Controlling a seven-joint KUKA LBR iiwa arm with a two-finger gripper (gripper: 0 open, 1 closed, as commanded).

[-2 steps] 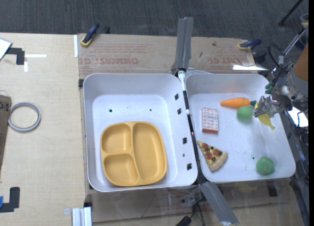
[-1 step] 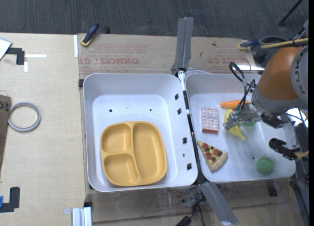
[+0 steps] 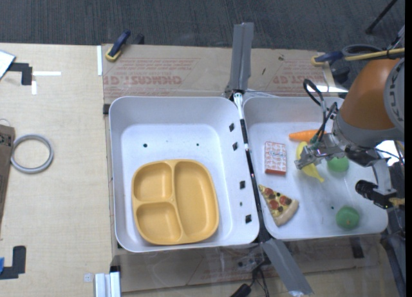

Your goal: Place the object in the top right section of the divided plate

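Two white bins are sitting side by side, and the work is happening in the right bin (image 3: pixel 360 223), in the right half of the frame. The gripper (image 3: pixel 309 158) is hanging low there over a yellow banana (image 3: pixel 311 169), its tip right at the fruit's upper end. Whether the jaws are wide, narrow or already pinching the banana I cannot tell, since the metal parts are blurring together with the yellow.

The banana looks to be the object being gone for (a judgement from where the gripper is aiming, nothing more). It is lying near the middle of the right bin, with a carrot (image 3: pixel 302 136) just above it, a green ball (image 3: pixel 338 164) just to its right, a red-and-white box (image 3: pixel 275 158) to its left, a pizza slice (image 3: pixel 279 203) lower left, and a second green ball (image 3: pixel 348 217) lower right.

The plate (image 3: pixel 174 201) is waiting in the lower part of the left bin (image 3: pixel 167 116); its target section is the tall compartment on its right side, upper end.

To do this well, the fingers should be straddling the banana across its narrow width, clear of the carrot and ball crowding it. A straight lift is needed before crossing the divider between the bins, then a low release so the fruit is not rolling into a neighbouring section.
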